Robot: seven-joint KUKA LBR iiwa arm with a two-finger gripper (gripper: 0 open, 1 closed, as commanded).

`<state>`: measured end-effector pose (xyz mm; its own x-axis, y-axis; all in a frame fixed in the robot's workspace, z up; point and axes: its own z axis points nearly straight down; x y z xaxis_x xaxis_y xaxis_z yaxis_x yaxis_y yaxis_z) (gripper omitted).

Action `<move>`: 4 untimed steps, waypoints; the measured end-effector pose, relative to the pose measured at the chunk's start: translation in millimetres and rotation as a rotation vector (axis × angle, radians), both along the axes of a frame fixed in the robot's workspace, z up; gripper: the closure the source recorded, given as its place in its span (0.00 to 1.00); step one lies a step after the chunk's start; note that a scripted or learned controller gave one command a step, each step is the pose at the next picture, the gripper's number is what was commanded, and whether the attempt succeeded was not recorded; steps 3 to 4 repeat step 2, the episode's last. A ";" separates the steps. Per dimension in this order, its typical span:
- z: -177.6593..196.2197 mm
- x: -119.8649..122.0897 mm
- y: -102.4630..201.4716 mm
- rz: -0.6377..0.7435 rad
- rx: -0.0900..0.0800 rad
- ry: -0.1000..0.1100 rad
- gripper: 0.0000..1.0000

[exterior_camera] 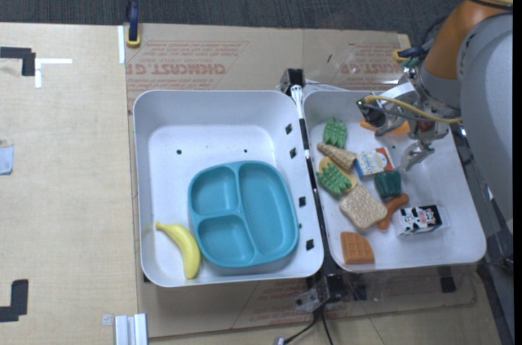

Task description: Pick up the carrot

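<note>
the carrot (392, 210) lies unpicked in the right bin (457, 247), the end effector (414, 157) above it, its grip state unclear.

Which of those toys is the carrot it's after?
Look in the right-hand white bin, at the pile of toy food near its middle. The carrot is the short orange stick lying slanted between the slice of bread and the black-and-white milk carton, its upper end under a dark green piece.
</note>
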<state>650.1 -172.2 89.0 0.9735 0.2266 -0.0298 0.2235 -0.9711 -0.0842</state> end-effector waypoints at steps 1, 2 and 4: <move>0.0 1.5 -5.7 0.022 0.017 0.006 0.00; 0.0 0.1 0.9 0.031 -0.008 0.000 0.00; 0.0 0.1 0.9 0.031 -0.008 0.000 0.00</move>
